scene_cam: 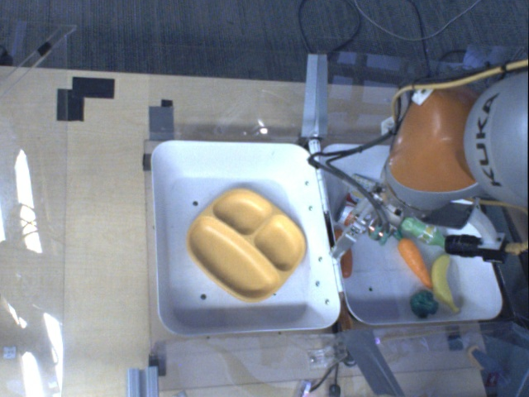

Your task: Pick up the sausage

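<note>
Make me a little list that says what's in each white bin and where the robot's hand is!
left bin: a big yellow bread-like thing with three lumps
right bin: orange carrot, yellow banana, dark green lump, reddish sausage at the bin's left edge
arm: orange and grey, over the right bin
gripper: low over the right bin's left side, just above the sausage
jaws: cannot tell if open or shut
sausage picked up: not seen between the jaws

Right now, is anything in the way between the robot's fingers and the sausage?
Nothing visible is. The gripper sits low in the right bin, right by the reddish sausage at the bin's left wall. The carrot, banana and dark green thing lie off to the side.
</note>
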{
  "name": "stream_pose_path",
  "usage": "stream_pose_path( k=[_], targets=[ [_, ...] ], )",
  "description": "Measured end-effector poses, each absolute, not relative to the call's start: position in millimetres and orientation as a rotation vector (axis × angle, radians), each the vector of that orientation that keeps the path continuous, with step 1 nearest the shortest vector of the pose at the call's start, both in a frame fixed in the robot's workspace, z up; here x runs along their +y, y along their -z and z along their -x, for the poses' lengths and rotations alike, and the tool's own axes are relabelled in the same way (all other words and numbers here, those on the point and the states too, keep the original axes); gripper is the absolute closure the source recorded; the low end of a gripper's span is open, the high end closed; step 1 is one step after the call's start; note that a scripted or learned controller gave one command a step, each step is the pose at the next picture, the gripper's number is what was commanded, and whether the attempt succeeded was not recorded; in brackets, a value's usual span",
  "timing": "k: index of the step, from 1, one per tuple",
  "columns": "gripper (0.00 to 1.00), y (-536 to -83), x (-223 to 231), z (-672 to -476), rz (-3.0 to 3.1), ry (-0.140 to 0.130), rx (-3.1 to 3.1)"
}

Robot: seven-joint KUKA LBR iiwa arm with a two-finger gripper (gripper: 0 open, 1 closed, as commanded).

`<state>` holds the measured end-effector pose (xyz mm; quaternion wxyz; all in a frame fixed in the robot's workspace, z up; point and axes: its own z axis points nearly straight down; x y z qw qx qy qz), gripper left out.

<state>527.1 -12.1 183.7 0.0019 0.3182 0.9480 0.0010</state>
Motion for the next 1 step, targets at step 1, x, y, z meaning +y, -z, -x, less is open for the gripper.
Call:
stream_pose_path(
  k=[1],
  targets=[
    [0.0, -141.6, -91.9, -545.9, -0.907, -0.001, 3.004]
  ],
)
